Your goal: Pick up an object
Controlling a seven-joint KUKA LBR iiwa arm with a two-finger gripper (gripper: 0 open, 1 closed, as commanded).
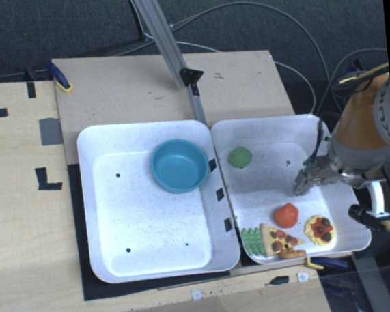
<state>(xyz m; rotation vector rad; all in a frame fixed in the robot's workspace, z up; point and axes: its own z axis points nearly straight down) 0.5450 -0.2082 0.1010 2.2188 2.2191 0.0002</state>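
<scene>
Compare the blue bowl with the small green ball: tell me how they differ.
The blue bowl sits in the left bin; the green ball lies in the right bin. The bowl is far larger than the ball. The bowl is an open, hollow dish facing up; the ball is a solid round lump. Both are single-coloured, sit near the divide between the bins, and lie apart from the tool.

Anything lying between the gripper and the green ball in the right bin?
No. In the camera view, bare white bin floor runs from the gripper to the green ball.
</scene>
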